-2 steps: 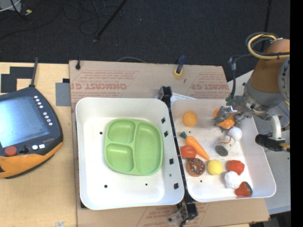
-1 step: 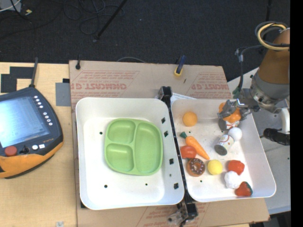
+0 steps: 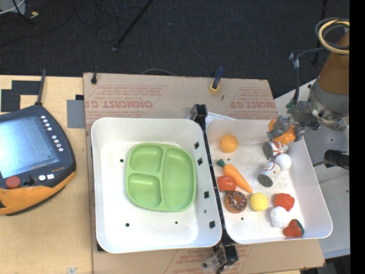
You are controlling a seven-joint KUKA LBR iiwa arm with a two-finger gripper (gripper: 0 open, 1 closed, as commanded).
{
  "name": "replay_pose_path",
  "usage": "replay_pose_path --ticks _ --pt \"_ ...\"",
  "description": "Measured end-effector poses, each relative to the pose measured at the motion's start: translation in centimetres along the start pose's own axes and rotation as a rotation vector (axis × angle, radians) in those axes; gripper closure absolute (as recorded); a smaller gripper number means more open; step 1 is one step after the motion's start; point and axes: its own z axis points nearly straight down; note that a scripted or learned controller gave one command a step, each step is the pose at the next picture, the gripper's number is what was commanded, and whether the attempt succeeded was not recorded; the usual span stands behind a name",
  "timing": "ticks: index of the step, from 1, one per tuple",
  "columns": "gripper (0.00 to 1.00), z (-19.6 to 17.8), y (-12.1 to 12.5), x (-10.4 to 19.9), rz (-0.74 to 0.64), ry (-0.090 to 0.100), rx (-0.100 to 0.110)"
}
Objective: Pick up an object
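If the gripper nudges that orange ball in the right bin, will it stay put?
Probably not. The orange ball looks round and smooth, so it would likely roll on the flat floor of the right bin. It sits apart from other items, so nothing nearby would stop it soon.

Even, bright overhead light falls on the two shallow white plastic bins, which glare near to washed-out. Shadows are soft and short beneath the light green divided plate and the small toys. The dark carpet behind stays dim. Detail is slightly soft and grainy throughout.
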Motion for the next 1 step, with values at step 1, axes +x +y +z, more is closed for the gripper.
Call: replay_pose_path --ticks 1 --pt "1.0 1.15 -0.76 5.44 -0.003 0.003 0.005"
